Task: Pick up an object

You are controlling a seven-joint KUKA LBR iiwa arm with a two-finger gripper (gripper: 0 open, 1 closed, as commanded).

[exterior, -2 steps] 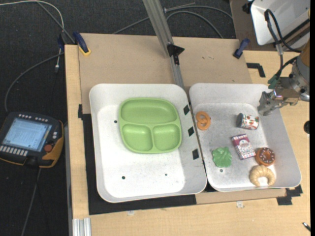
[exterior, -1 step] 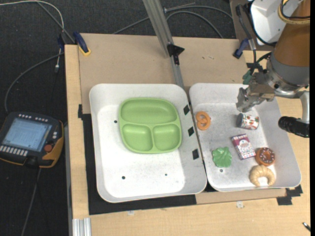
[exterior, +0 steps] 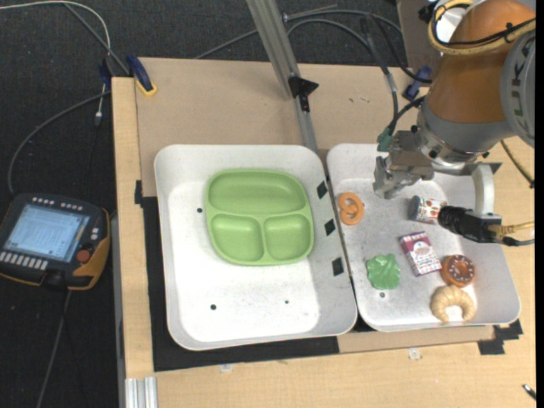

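Note:
My gripper [exterior: 389,184] hangs over the upper left part of the right bin [exterior: 484,313]. An orange ring-shaped toy [exterior: 349,208] lies just left of and below it, close to the bin's left wall. A small white and red packet [exterior: 427,209] lies to the gripper's right. Nearer the front lie a green leafy toy [exterior: 383,271], a maroon box [exterior: 419,253], a chocolate donut [exterior: 459,269] and a croissant [exterior: 453,303]. I see nothing held in the gripper.
The left bin [exterior: 183,313] holds a green divided plate [exterior: 258,216]. A metal pole [exterior: 280,49] slants up from between the bins. A teach pendant [exterior: 51,240] lies on the floor at the left.

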